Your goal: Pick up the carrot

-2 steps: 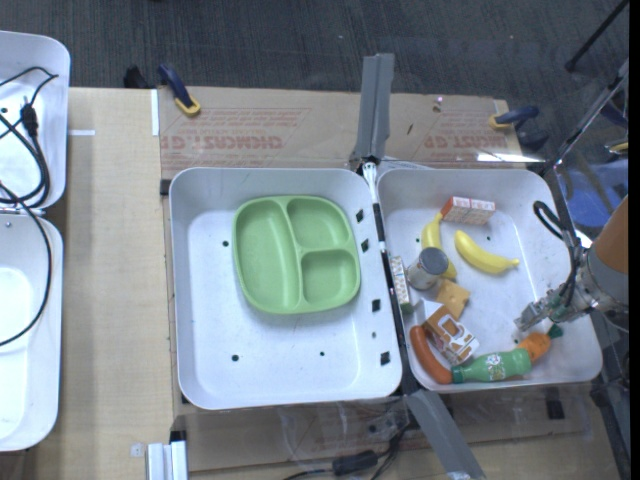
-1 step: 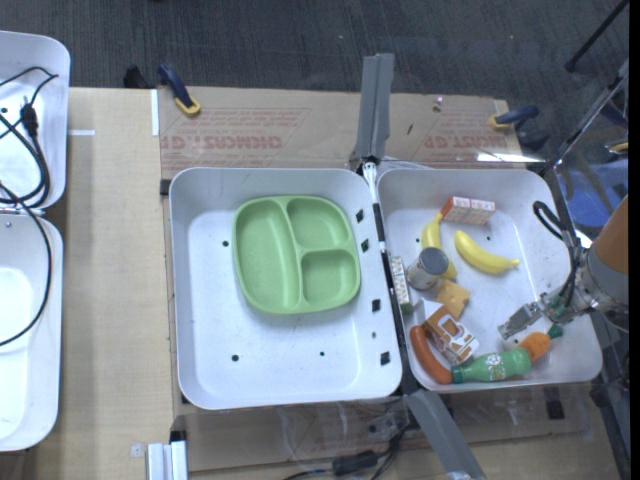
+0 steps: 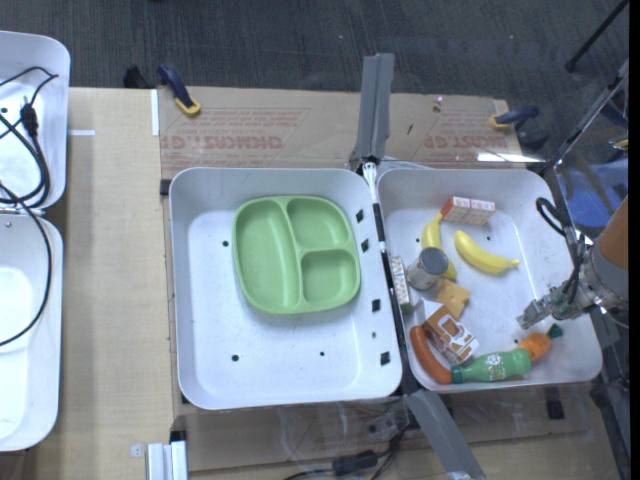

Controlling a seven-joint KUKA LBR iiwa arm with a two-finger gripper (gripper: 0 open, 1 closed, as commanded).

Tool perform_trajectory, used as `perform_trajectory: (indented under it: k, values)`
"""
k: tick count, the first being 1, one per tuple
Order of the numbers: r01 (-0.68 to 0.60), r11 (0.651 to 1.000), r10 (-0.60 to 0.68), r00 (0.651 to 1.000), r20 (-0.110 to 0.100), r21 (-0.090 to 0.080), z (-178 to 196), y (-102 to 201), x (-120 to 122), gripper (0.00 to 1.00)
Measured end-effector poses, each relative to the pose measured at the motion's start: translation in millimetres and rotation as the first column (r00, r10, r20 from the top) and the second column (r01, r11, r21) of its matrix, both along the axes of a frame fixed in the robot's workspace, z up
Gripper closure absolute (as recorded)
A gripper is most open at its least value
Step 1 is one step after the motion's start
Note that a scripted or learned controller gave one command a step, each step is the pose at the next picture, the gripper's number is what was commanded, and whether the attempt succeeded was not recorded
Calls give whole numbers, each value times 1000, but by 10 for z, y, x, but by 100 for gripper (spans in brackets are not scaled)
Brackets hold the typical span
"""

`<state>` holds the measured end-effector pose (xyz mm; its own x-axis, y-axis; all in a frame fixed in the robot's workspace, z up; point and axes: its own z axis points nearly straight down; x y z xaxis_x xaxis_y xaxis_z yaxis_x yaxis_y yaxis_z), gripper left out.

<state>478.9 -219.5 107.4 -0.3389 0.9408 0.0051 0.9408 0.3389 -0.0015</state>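
I hovered my gripper (image 3: 545, 311) just above the carrot (image 3: 536, 345) — finger spread I couldn't tell — next, a straight drop.

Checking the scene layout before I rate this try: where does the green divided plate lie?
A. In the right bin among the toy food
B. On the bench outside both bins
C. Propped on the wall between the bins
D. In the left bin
D: the green plate lies flat on the floor of the left bin, while the bananas, bottle and carrot lie in the right bin.
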Motion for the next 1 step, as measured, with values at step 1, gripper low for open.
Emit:
perform_trajectory:
  k: [1]
  values:
    - [1, 1000, -1, 1000, 0, 0, 0, 0, 0, 0]
